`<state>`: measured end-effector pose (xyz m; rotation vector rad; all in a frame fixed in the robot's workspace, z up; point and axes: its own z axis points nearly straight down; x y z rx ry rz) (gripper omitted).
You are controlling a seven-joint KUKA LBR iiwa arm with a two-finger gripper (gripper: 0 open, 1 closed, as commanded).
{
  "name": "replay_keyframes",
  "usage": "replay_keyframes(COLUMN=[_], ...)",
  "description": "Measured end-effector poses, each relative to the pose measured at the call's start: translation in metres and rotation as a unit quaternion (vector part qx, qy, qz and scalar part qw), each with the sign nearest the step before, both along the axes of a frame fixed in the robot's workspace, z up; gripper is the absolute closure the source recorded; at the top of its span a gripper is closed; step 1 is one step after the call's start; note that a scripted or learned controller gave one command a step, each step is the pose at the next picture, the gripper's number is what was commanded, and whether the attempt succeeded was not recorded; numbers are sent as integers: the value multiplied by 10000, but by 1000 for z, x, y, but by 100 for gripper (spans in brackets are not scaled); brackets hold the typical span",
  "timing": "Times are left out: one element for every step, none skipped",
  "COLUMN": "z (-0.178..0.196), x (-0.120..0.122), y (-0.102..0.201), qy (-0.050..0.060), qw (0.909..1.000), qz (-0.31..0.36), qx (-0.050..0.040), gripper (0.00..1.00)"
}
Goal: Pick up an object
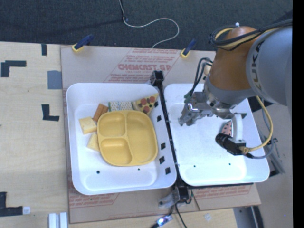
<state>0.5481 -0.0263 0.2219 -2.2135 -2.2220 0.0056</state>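
**Arm hanging over the right bin, food pieces lying in the left**

Nearest the camera, along the bottom edge, a cardboard sheet (142, 201) is showing under both bins, with a cable and clip running out from the seam between them.

Just above that, the left bin (80, 175) is holding a yellow divided plate (127, 137), lying flat and taking up most of the bin's middle. Tucked against the plate's left side, a pale yellow cheese-like square (87, 125) is sitting with a second pale wedge (92, 142) below it, partly under the plate rim. A brown toast-like piece (100, 112) is leaning at the plate's upper left.

The right bin (209, 172) is lying beside it, the two touching along a dark divider strip. A pink-patterned piece (227, 128) is resting in it, close to a black cable connector (230, 145) hanging from the arm.

The gripper (188, 115) is hovering over the right bin's upper left part, pointing down toward the white floor. Whether its jaws are wide or narrow I cannot tell; nothing is visibly between them.

Further back, a pizza-like slice (146, 102) and a speckled green-white item (120, 106) are lying along the plate's far edge. Beyond, the grey arm with its orange band (232, 61) is reaching in, and blue-yellow clamps (81, 42) are pinning the cardboard's far corners.
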Motion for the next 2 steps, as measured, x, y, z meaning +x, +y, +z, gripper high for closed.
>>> replay_keyframes(z=[12,5], x=[-37,-42], y=[39,49], qy=[-7,-11], qw=[10000,10000], qz=[6,-9], qx=[4,-6], gripper=[100,100])
